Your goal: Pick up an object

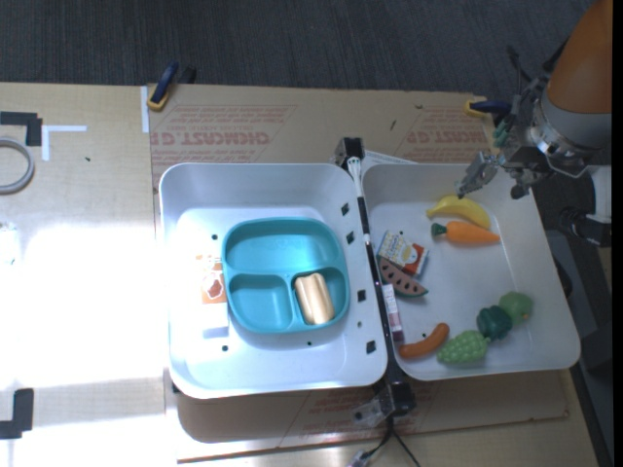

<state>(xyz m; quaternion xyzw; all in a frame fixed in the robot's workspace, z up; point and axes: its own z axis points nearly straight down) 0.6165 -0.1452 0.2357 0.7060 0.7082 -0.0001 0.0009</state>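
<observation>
Camera view: the end effector [479, 175] is hanging over the far edge of the right bin [545, 261], reaching in from the surface's right side; whether its tips are spread or pressed together cannot be told at this size, and nothing is showing between them. The likeliest target, a yellow banana [458, 207], is lying just toward the near edge from the end effector, its long axis running roughly left to right along the bin's far wall, with an orange carrot [469, 233] lying just beside it on the near side, almost parallel. A descent here is probably calling for a closing line set across the banana's length, and the carrot is leaving little room on the near side. Other things are sitting well apart: a red-and-white packet [401, 252] and a watermelon slice [407, 285] toward the bin's left wall, green vegetables [492, 327] and a sausage [425, 341] along its near edge. The left bin [185, 261] is carrying a teal tray [282, 275].
</observation>
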